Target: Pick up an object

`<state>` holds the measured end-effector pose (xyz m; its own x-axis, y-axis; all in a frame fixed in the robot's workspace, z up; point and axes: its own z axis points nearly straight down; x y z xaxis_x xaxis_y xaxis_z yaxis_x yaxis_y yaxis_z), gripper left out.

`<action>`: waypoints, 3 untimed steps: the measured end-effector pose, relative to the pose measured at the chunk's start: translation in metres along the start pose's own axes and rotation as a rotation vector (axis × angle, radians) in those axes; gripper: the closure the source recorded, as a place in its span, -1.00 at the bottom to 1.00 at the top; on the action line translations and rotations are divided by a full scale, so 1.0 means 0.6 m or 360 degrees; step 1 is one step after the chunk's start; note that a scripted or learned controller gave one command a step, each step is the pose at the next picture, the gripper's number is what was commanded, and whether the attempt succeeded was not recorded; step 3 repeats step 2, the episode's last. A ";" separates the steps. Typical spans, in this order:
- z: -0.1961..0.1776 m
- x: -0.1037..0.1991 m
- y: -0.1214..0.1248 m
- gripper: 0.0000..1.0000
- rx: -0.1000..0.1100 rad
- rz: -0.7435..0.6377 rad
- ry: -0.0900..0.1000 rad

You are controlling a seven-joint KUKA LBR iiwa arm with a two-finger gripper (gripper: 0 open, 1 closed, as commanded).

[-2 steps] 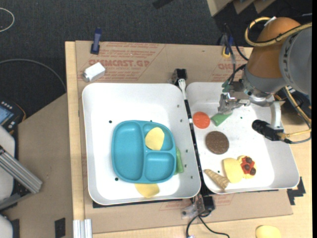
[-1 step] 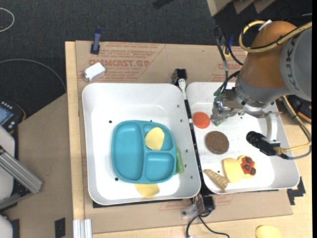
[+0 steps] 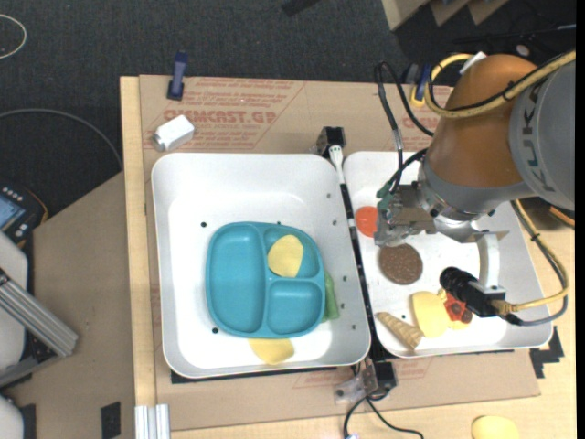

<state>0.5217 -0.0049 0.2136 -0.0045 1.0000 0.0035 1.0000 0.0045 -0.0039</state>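
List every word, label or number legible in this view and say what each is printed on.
"SUMCAST. G B", roughly, in faded red on the cardboard sheet behind the left bin; the last letters are uncertain.
Smaller red lines above and below it on the same sheet: too blurred to read.
"KU", dark letters on the grey arm link at the frame's right edge, cut off by the frame.
The teal divided plate and the bins carry no readable text.
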 end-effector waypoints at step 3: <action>-0.303 0.121 -0.063 1.00 -0.0034 -0.0007 0.0001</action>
